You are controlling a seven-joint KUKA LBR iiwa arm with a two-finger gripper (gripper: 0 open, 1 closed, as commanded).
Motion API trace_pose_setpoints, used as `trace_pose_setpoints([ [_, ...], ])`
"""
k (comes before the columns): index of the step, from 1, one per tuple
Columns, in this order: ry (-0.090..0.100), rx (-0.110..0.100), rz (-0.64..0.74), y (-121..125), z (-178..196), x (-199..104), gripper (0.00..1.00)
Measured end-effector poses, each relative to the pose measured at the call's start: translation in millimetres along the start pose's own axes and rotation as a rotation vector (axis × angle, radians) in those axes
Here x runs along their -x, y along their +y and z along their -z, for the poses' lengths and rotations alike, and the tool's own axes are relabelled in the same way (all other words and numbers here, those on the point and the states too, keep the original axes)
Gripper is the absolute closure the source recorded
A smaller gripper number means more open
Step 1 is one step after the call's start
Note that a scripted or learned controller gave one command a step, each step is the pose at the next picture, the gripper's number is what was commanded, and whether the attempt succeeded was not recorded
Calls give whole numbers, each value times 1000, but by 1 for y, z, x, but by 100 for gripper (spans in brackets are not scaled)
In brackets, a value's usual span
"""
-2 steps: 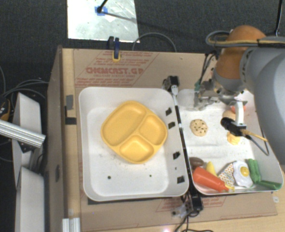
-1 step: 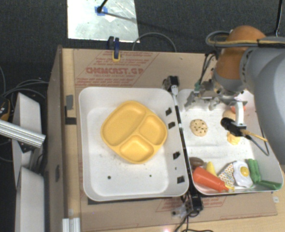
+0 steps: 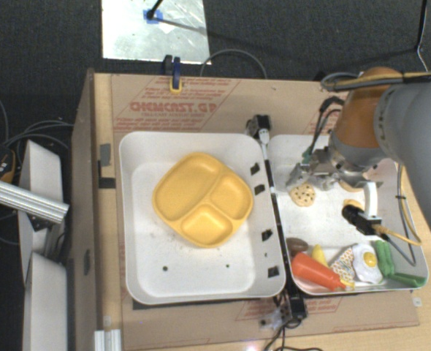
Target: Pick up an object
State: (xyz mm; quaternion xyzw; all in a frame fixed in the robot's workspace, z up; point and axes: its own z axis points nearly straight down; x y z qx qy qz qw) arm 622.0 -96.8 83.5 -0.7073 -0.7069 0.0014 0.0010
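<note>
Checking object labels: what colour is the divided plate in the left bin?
Plain yellow; the divided plate shows clearly in the camera view.

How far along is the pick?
Done: the gripper is down in the right bin, just above the cookie. In hand: nothing visibly lifted; the cookie lies on the bin floor. Left: grasp and lift; carrot and fried egg lie untouched.

Two white bins. One yellow divided plate in the left; one cookie, carrot, fried egg in the right.
</note>
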Motion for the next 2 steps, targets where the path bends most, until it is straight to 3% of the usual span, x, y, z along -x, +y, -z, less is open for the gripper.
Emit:
trace_pose_setpoints([
  [1,0,3,1,-15,1,-8,0],
  [2,0,11,2,-12,14,-8,100],
])
